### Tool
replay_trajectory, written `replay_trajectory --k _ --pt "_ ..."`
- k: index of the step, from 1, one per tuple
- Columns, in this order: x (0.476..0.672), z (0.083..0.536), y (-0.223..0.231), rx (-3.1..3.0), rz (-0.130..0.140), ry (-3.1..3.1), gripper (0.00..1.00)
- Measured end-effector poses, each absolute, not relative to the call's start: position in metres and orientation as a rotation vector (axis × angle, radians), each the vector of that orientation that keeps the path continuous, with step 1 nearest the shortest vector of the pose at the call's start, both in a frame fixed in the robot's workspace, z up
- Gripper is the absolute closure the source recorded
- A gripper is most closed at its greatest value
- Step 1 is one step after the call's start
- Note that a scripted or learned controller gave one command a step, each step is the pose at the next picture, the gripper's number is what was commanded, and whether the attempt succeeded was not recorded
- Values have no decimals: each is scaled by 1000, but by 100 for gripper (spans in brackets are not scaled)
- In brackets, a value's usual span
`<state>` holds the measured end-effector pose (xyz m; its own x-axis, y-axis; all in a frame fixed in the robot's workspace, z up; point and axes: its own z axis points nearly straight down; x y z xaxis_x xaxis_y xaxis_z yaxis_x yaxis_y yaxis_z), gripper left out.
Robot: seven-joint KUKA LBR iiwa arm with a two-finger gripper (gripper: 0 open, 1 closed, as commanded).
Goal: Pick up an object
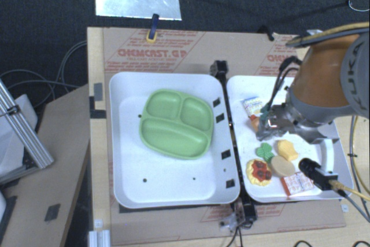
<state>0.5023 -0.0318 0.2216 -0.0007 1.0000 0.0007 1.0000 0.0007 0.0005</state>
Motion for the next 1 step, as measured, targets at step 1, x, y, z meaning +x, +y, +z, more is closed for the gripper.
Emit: replay_trajectory --k 1 --pt "495 222 -13 -2215 -1 -2227 100"
